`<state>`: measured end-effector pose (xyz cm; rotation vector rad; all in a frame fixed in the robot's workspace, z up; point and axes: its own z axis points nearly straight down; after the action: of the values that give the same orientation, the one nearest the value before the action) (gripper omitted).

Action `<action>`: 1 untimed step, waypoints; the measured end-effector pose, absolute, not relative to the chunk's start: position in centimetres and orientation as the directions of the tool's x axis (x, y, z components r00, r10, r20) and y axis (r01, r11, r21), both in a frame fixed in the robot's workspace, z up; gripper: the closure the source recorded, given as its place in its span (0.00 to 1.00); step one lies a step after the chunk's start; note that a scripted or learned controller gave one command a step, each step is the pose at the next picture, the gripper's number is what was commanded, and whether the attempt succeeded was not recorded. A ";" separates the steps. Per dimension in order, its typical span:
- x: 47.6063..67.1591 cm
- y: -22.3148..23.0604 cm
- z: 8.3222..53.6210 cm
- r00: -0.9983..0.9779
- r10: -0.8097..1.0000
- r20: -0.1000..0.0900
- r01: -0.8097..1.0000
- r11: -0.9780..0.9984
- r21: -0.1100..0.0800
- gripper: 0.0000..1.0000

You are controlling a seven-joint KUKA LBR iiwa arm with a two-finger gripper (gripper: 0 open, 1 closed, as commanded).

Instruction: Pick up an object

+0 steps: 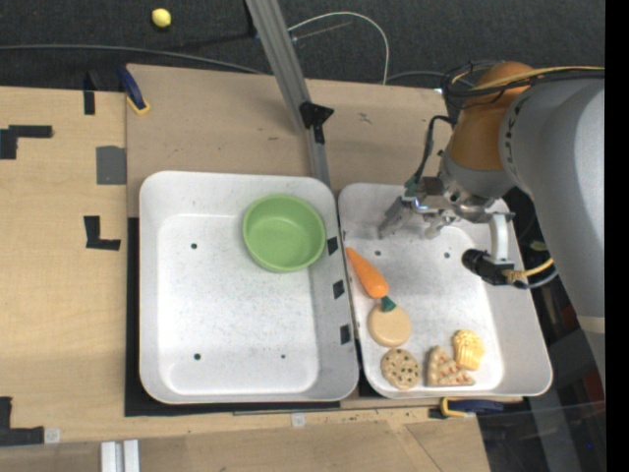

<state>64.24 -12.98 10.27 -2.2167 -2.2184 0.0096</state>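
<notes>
My gripper (pixel 413 222) hangs over the far part of the right bin (pixel 511 313), fingers spread and nothing between them. An orange carrot (pixel 369 273) lies near that bin's left wall, below and left of the gripper. A round tan piece with a green top (pixel 390 325) sits just below the carrot. Along the bin's near edge lie a brown cookie (pixel 400 367), an orange waffle-like piece (pixel 444 369) and a yellow corn piece (pixel 468 348). A green bowl (pixel 284 232) rests in the far right part of the left bin (pixel 177 293).
A grey pole (pixel 285 62) slants down from the top to the divide between the bins. The arm's grey body and orange band (pixel 482 131) fill the right side. A small yellow ball (pixel 161 17) lies on the dark floor at top left.
</notes>
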 end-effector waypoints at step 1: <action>64.2 -12.9 8.8 -0.002 1.000 -0.001 1.000 0.002 -0.003 0.00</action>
<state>64.19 -12.90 8.75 -2.2182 -2.2231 0.0049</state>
